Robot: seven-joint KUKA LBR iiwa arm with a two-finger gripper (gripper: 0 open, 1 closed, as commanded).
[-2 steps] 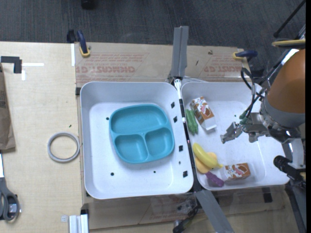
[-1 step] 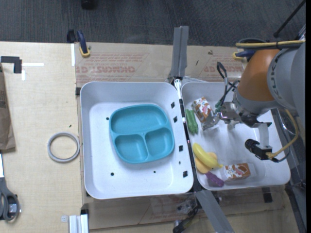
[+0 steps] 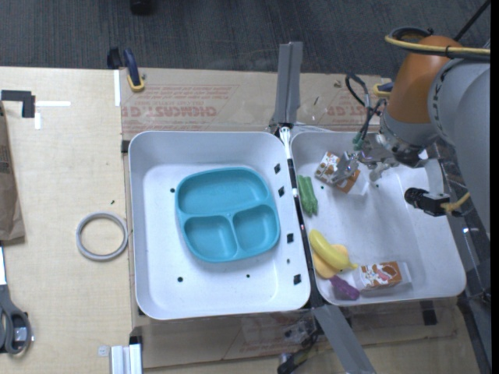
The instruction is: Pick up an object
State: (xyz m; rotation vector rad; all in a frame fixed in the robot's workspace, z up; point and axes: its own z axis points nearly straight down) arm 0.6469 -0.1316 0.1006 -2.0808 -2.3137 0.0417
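Note:
The arm's gripper (image 3: pixel 365 164) hangs over the back of the right bin (image 3: pixel 421 244). A small white and orange packet (image 3: pixel 337 170) sits right at its left side, touching or nearly touching it; whether it is gripped cannot be made out. Further forward in that bin lie a green pod (image 3: pixel 308 195) by the left wall, a yellow banana (image 3: pixel 329 249), a purple piece (image 3: pixel 345 288) and an orange and white packet (image 3: pixel 382 275) at the front.
The left bin (image 3: pixel 152 209) holds a blue divided plate (image 3: pixel 228 213). A grey divider post (image 3: pixel 287 84) stands behind the bins. On the bench at the left lie a tape ring (image 3: pixel 101 235) and scissors (image 3: pixel 12 329).

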